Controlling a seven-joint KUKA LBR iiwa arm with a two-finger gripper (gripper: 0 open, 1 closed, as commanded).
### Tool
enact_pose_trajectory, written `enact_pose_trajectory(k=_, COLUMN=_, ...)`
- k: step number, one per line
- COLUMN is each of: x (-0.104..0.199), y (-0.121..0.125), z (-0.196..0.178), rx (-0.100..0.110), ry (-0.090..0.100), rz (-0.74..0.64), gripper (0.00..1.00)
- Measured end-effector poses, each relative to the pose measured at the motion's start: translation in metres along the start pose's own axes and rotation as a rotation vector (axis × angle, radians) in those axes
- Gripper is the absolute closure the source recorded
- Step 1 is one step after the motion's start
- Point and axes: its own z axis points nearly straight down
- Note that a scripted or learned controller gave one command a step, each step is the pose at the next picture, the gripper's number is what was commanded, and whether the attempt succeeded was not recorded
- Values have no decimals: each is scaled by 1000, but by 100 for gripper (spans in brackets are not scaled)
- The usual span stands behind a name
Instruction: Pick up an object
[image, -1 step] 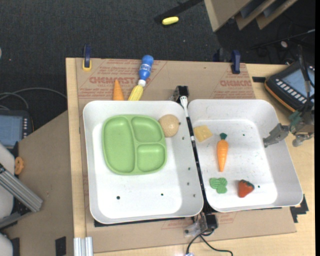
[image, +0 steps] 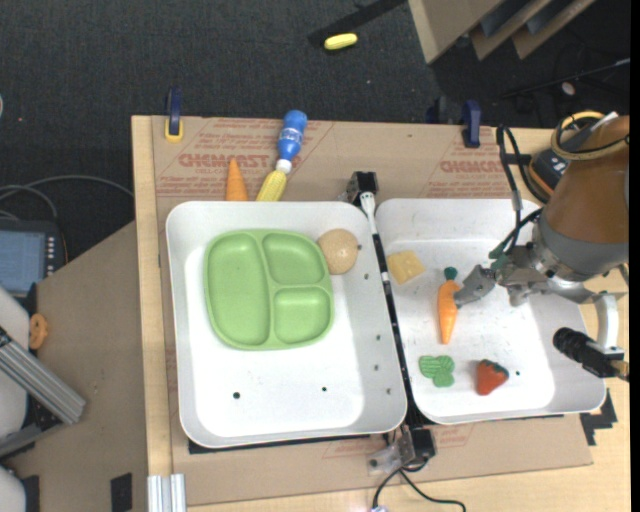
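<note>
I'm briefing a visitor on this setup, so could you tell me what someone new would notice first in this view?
The big green divided plate in the left bin stands out first, with a tan ball at its upper right edge. Next comes the arm's gripper in the right bin, right beside the top of an orange carrot. Near that bin's front lie a green toy and a red strawberry.

A blue-capped bottle (image: 284, 152) lies on the bench behind the bins, and a yellow object (image: 341, 42) on the dark floor.
</note>
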Motion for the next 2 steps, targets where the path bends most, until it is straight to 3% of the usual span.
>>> enact_pose_trajectory(k=1, x=22, y=10, z=82, rx=-4, ry=-3, rz=3, gripper=0)
enact_pose_trajectory(k=2, x=20, y=11, z=67, rx=-11, ry=-6, rz=7, gripper=100)
